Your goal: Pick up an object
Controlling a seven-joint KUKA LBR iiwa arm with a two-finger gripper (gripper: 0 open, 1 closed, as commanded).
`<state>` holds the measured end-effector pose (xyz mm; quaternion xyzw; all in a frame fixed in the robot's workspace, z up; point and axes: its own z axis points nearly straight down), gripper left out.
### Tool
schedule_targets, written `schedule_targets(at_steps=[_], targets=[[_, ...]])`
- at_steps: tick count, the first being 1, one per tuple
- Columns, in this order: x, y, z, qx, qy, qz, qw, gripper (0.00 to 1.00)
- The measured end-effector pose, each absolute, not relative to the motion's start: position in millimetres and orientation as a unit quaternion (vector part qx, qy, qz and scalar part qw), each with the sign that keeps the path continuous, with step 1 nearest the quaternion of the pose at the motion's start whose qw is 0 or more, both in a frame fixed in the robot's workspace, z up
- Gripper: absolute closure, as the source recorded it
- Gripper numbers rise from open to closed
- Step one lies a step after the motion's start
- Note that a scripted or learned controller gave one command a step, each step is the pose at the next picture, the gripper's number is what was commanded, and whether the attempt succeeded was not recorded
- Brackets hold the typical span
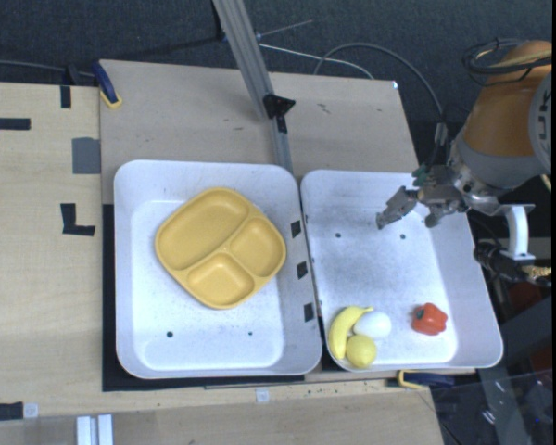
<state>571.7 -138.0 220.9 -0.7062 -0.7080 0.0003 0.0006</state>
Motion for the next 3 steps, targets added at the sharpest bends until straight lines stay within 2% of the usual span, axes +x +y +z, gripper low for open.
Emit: schedule_targets(at_steps=[1, 2, 3], targets=[[571.7, -138, 221, -0.706, -0.708, 0.0003, 0.001, 0.00], [568.8, -134, 177, -0.706, -0.708, 0.0020, 0.002, 0.00], [564.0, -132, 112, -0.707, -0.708, 0.0027, 0.003, 0.00]])
